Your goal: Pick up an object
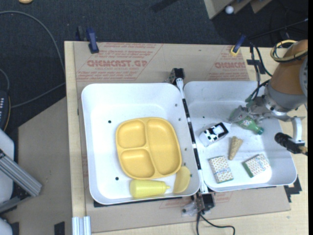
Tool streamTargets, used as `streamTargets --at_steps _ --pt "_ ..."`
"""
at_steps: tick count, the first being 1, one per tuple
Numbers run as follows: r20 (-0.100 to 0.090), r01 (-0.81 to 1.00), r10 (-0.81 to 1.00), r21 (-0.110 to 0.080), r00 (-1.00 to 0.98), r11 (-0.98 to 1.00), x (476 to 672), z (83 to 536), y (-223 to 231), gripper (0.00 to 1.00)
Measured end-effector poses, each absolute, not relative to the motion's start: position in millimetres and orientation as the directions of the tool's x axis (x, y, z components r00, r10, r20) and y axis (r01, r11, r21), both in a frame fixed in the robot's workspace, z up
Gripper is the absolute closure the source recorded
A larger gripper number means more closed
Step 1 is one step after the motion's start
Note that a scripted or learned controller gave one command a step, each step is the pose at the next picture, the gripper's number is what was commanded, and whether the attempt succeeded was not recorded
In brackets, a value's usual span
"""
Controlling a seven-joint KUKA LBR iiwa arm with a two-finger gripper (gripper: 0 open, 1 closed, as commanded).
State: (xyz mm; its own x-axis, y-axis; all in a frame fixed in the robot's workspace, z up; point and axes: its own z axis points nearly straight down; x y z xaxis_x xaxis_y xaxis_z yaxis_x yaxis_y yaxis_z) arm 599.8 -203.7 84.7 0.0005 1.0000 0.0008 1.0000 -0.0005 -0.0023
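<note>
I see hand low in right bin over green packet, approx 12 o'clock of cone; can't tell its grip.

I work in a robotics lab or test cell. My worktop is a board bearing printed lettering, held by blue clamps at its rear edge. Two white bins sit fixed side by side. Dark carpet, loose cables and aluminium framing surround it.
</note>
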Motion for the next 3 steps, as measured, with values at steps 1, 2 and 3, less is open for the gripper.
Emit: streamTargets --at_steps 1,2,3 --pt "0.001 1.0 1.0 -0.001 0.0 0.0 530.5 84.1 -152.4 0.0" --pt "0.0 1.0 1.0 0.001 0.001 -0.001 531.0 94.2 -152.7 1.0" --pt "0.002 1.0 1.0 0.001 -0.002 0.002 591.8 185.2 -33.8 1.0"
